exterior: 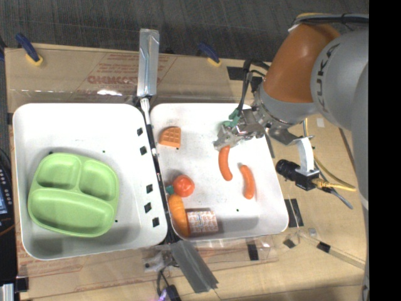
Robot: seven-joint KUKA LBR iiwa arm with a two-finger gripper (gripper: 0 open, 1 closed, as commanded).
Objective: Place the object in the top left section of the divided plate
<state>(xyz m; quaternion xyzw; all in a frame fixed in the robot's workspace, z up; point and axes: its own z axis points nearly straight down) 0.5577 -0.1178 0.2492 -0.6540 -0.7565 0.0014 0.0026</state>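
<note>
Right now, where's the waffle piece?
The waffle piece lies in the right bin, near its upper left corner beside the divider, above the tomato.

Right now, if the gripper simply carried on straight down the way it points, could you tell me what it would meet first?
Most likely the left sausage: the gripper hangs just above its upper end. Depth is unclear; it might meet the right bin floor instead.

The green plate (74,195) is looking like smooth matt plastic, both white bins (213,115) glossy plastic, and the bench (338,231) bare wood.

Green divided plate (73,195), white bins (37,121), orange sausages (224,163), red tomato (183,185)
</note>
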